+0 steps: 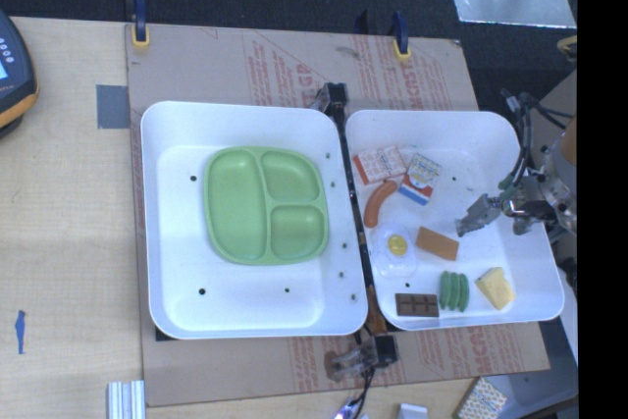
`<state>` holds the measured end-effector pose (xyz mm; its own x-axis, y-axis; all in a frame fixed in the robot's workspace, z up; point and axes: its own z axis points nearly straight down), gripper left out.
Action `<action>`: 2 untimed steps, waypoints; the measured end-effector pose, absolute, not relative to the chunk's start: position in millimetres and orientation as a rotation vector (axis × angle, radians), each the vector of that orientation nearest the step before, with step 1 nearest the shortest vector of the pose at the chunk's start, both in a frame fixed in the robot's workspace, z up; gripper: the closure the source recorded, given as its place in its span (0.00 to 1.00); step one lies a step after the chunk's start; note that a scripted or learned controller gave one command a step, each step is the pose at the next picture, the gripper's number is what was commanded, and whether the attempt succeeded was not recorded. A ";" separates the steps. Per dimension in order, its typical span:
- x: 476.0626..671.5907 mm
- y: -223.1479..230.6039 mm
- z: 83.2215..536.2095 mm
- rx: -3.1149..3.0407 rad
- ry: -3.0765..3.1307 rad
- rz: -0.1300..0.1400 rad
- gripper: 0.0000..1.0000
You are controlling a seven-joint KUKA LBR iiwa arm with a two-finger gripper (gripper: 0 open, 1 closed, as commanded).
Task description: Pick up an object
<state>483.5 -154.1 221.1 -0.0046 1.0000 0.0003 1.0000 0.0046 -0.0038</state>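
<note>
Bench with left bin [167, 211] holding green tray [265, 204], right bin [530, 304] of toy food, end effector [478, 215] grip state unclear.

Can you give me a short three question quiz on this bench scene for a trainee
1. True or false: the green divided plate lies in the left bin.
2. Which item lies nearest the right bin's front right corner? A) hot dog B) cheese wedge C) fried egg
3. Fill in: the chocolate bar lies directly left of the green ____.

Key: 1 true. 2 B. 3 beans. The gripper hovers over the right bin, right of the toast, with nothing visibly between its fingers.
</note>
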 end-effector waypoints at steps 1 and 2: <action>503.5 -145.4 140.6 -2.212 -2.229 0.002 0.00; 522.3 -119.0 92.7 -2.213 -2.227 0.003 0.00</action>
